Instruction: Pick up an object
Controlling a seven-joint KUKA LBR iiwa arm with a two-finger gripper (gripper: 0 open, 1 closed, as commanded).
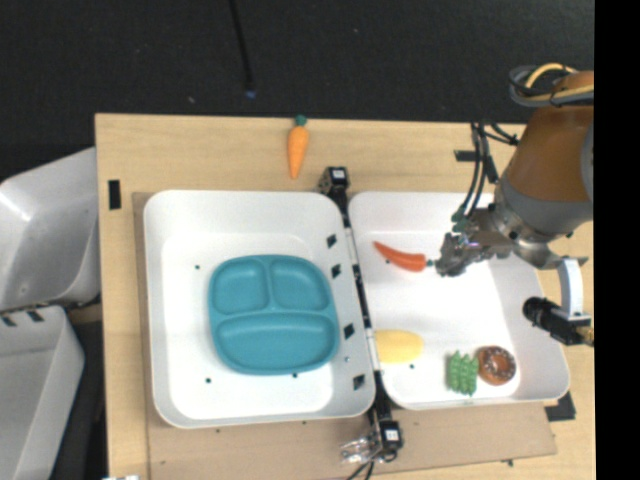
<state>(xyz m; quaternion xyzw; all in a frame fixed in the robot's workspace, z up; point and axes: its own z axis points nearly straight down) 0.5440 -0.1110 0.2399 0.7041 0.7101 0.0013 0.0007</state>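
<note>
Gripper (452, 261) low over right bin (520, 313), finger state impossible to tell. Red pepper (400, 258) just left of gripper, its near tip close to or touching it; contact unclear. Yellow piece (398, 345) below and left of gripper; green piece (461, 372) and doughnut (495, 365) below it, side by side. Blue plate (271, 313) far left, in left bin (170, 288). Carrot (297, 147) on desk (400, 148), above and left.
</note>
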